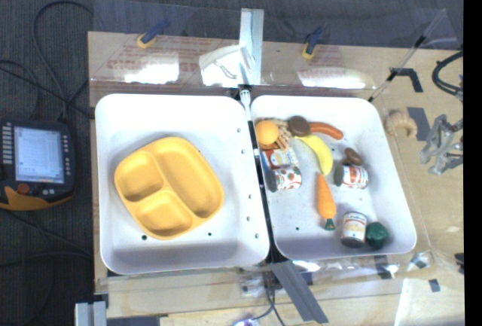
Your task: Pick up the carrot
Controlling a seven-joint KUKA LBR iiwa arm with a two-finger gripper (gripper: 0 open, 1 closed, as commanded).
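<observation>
The orange toy carrot (324, 199) lies in the right shallow white bin (394, 175), roughly at its middle and slightly toward the near side. It lies flat on the bin floor, with its dark green stem end pointing toward the near edge and its narrow end pointing up toward the yellow toy banana (319, 153), which it nearly touches. A small tin can with a white and red label (352, 177) lies just to the carrot's right, and another small labelled can (287, 178) lies to its left by the bin's dividing wall. Near the stem end stands a short can with a yellow label (353, 228), and a dark green lumpy toy (377, 234) touches it. Along the far side of the bin lie a round orange fruit (265, 133) and a red-orange sausage-shaped toy (326, 131). The left shallow white bin (106, 166) holds a yellow plastic divided plate (168, 186). Whether the gripper is wide, narrow or holding anything cannot be told.
</observation>
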